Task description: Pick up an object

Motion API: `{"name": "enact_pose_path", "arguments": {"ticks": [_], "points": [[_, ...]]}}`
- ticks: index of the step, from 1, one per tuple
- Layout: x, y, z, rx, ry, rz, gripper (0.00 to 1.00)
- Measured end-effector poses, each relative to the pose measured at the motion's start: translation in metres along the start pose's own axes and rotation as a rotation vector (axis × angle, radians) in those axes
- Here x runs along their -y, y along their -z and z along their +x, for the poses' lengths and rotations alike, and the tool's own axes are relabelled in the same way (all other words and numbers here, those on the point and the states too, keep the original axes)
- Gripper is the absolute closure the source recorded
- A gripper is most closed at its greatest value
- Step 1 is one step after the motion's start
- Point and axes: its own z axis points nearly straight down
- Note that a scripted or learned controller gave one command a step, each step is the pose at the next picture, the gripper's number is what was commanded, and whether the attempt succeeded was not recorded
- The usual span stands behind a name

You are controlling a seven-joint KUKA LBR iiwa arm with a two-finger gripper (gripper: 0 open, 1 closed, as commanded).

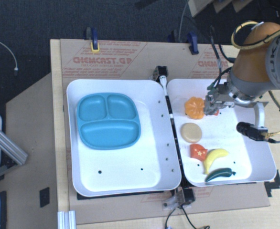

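Over the right-hand shallow white bin (266, 162) the grey arm with its orange band (254, 56) reaches in, and its two-finger gripper (215, 104) hangs low beside the round orange fruit-shaped toy (194, 108). Whether that gripper is open or shut I cannot tell from this slant; the metal head hides it, and nothing can be seen held. The orange toy sits in the upper left part of that bin, just to the gripper's left in the view, so close they look to be touching, though I can't be sure. Being round, it has no long axis to square up to. My call: a short sideways shift toward the bin divider puts the claw over it. Nearer the camera lie a tan disc (191, 132), a red strawberry-like piece (198, 151), a yellow banana (215, 157) and a dark green pod (220, 174). The blue divided plate (109, 120) sits in the left bin (116, 187).
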Motion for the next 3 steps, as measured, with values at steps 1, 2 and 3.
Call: {"name": "enact_pose_path", "arguments": {"ticks": [1,2,3], "points": [[-0.003,0.044,0.002,0.001,0.002,-0.004,1.0],[-0.005,0.098,0.002,0.001,0.002,-0.006,1.0],[0.009,0.103,0.052,-0.003,0.006,0.003,1.0]]}}
